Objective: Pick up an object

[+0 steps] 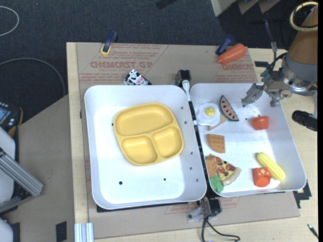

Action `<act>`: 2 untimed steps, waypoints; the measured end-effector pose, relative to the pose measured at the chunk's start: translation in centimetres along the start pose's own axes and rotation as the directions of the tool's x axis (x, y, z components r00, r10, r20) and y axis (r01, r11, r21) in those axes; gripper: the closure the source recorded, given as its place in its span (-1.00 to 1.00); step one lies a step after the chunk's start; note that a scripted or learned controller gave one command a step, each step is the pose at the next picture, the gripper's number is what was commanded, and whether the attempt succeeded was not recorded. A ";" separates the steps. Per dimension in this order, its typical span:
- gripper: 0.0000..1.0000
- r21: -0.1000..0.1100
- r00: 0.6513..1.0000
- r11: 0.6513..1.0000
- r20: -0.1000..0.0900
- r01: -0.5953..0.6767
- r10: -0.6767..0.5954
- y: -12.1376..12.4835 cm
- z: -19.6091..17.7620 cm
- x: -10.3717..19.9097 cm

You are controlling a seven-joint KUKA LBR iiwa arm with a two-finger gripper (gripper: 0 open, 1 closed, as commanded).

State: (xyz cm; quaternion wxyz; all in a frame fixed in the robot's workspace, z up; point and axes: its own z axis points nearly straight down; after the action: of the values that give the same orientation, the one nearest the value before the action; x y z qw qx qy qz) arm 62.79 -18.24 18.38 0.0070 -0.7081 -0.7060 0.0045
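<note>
Grey end effector (pixel 261 96) hangs over the right bin's (pixel 292 135) far edge, fingers spread wide, nothing between them. Red tomato piece (pixel 259 122) lies just below it in that bin, apart from the fingers. Nearby: watermelon slice (pixel 228 108), fried egg (pixel 209 113), waffle (pixel 216 142), corn (pixel 271 166), pizza slice (pixel 222 169). Left bin (pixel 101 180) holds a yellow divided plate (pixel 148 133).

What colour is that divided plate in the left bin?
Yellow; the divided plate shows plainly in the camera view.
</note>
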 end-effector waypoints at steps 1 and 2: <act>-1.00 -0.015 1.000 1.000 0.003 0.003 -0.003 0.3 -1.0 0.0; -1.00 -0.010 1.000 1.000 0.002 0.005 -0.005 0.8 5.3 0.2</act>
State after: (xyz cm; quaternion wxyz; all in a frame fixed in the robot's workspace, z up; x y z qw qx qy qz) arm 63.50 -18.05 13.05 0.0029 -0.7065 -0.7077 0.0016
